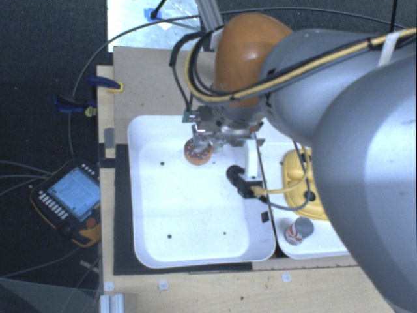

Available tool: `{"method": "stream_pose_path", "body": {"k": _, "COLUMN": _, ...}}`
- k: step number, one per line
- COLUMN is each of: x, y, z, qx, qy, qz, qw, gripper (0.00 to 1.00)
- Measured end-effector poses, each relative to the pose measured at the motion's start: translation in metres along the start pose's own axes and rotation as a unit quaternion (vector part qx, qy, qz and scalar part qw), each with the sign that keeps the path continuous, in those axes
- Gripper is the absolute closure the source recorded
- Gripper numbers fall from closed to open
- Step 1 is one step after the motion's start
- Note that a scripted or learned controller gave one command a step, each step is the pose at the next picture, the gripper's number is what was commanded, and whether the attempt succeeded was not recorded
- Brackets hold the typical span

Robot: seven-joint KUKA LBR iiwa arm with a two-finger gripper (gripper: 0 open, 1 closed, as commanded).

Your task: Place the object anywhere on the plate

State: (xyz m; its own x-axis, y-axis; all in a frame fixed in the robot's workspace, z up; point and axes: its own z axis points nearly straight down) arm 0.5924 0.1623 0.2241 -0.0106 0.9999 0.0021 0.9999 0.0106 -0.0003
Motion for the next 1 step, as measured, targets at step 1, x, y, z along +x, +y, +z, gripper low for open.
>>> {"method": "stream_pose_path", "body": {"k": 1, "x": -0.0038, "y": 0.0007, "z": -0.0005, "qx": 0.000, "qy": -0.001, "qz": 0.003, "qw": 1.0000, "gripper": 0.00}}
